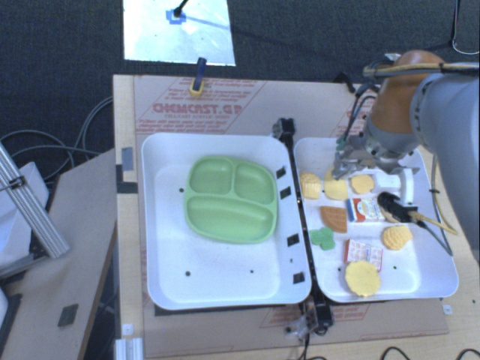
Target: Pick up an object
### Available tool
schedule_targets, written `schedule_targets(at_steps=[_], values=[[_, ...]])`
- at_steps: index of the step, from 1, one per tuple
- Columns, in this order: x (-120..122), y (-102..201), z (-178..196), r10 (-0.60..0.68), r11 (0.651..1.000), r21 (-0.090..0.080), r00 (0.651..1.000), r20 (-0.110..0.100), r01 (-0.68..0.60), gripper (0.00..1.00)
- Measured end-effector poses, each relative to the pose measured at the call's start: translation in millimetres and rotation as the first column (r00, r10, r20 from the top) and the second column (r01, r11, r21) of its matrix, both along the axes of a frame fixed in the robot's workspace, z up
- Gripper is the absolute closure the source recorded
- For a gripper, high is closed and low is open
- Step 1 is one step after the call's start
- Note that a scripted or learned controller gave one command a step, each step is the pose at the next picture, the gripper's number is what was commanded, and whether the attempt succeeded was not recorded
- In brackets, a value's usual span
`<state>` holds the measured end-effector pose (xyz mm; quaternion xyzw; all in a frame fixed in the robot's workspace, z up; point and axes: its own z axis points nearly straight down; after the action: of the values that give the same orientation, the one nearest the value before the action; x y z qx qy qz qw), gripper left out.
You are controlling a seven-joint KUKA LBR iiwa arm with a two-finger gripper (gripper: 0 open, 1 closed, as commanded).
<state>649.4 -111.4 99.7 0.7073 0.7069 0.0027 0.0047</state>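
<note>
The gripper [346, 165] hung low over the far part of the right bin [444, 274], right by a yellow piece [337, 190]; whether it was open or closed could not be told. The piece lay flat and roundish, showing no clear long axis, between a yellow lump [310, 184] and a pale disc [362, 183].

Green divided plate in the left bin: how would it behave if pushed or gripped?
The green divided plate looks like moulded plastic, so probably stiff and light. Lying flat in the left bin, it would likely slide when pushed, not roll or tip. Its broad shape probably allows only a rim pinch.
</note>
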Motion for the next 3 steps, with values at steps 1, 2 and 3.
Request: schedule_targets(at_steps=[1, 2, 3], values=[[3, -10, 54, 0.001, 1.000, 0.001, 1.000, -0.004, -0.001, 1.00], [0, -13, 118, 0.001, 1.000, 0.002, 1.000, -0.003, -0.001, 1.00], [1, -13, 125, 0.004, 1.000, 0.003, 1.000, -0.007, -0.004, 1.00]])
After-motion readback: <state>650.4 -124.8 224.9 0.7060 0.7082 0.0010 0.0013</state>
